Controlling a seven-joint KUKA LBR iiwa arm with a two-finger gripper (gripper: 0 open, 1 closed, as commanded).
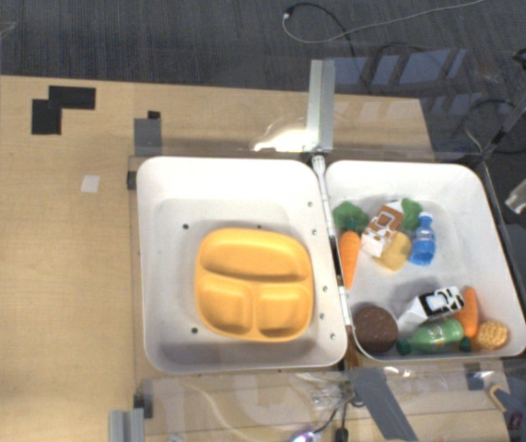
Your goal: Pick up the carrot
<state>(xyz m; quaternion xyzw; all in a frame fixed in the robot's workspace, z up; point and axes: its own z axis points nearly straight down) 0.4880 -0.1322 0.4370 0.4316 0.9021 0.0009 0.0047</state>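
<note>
light: even, bright | glare: bench (pixel 281 139) above bins | focus: slightly soft

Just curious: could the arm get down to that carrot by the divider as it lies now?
Probably yes: the carrot lies uncovered on top, but it hugs the bin wall and touches green toys, leaving little room.

On the pale wooden counter (pixel 51 274) sit two shallow white bins. The left bin (pixel 161 247) holds a yellow plastic compartment tray (pixel 253 282). In the right bin (pixel 470 201), an orange carrot with a green top (pixel 348 254) lies along the left wall, beside a small white-and-orange carton (pixel 384 228) and a blue bottle (pixel 423 239). Nearer the front lie a brown round cookie (pixel 374 328), a green bottle (pixel 436 336) and a second orange carrot (pixel 470 309).
</note>
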